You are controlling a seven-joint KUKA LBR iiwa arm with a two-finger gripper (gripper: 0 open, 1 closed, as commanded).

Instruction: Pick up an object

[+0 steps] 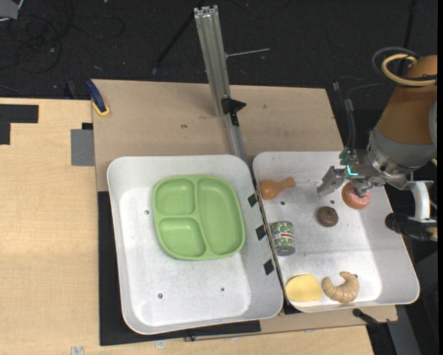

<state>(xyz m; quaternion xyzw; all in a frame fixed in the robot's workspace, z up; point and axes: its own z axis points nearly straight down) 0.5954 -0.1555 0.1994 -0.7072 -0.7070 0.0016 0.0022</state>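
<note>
Donut [356, 196], pink-iced, sits near the far right wall of the right bin [398, 291], and the gripper [345, 183] hovers right over its left edge. One grey finger pokes out toward the left, but whether the fingers are spread or pressed together cannot be told from this angle. Trouble ahead? The round brown object [326, 216] lies just beside, so a descent slightly off could nudge it, or clip the donut's rim and roll it against the wall.
</note>
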